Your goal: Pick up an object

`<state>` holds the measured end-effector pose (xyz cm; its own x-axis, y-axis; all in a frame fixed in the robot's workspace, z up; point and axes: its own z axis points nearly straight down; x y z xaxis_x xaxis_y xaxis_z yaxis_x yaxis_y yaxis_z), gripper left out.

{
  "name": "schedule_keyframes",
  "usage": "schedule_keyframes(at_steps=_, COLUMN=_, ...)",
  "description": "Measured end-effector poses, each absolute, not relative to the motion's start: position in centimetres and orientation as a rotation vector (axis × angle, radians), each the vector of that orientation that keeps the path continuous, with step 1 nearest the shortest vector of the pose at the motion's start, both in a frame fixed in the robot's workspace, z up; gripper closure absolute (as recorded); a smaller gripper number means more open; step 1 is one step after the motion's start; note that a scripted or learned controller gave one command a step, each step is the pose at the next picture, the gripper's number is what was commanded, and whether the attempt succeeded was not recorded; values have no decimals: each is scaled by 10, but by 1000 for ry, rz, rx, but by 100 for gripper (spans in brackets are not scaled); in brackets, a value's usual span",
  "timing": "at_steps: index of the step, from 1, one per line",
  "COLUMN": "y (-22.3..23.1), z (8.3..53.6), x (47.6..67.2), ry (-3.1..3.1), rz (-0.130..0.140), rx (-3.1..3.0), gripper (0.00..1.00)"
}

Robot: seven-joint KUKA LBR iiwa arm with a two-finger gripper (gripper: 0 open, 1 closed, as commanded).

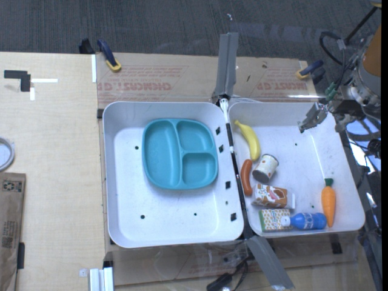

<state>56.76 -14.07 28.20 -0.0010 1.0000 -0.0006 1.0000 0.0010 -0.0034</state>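
You're at the approach step: nothing is picked yet. The gripper [312, 119] hangs over the upper right part of the right bin [339, 156], apart from everything in it. It's small and dark against the bin, so I cannot tell whether the fingers are wide or narrow; nothing is visible between them.

All candidates sit in the right bin. The banana [249, 139] lies near the divider, long axis running upper-left to lower-right, slightly curved. The carrot [328, 202] is near the right wall, long axis almost vertical in the view, green top up, tip down. It stands apart from its neighbours, so I'd judge it the easiest target. The blue bottle [306, 221] lies on its side along the front wall, axis left-right, cap to the left. The hot dog [245, 177], can [265, 168] and snack box [270, 196] are crowded together.

Next move: bring the gripper toward the front and down onto your target, and set the fingers across its long axis. The left bin [121, 180] holds just the blue divided plate [180, 153].
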Motion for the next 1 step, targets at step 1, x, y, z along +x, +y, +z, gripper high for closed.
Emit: schedule_keyframes(at_steps=1, y=-167, z=181, x=528, ry=-2195, rz=4, rx=-2243, gripper=0)
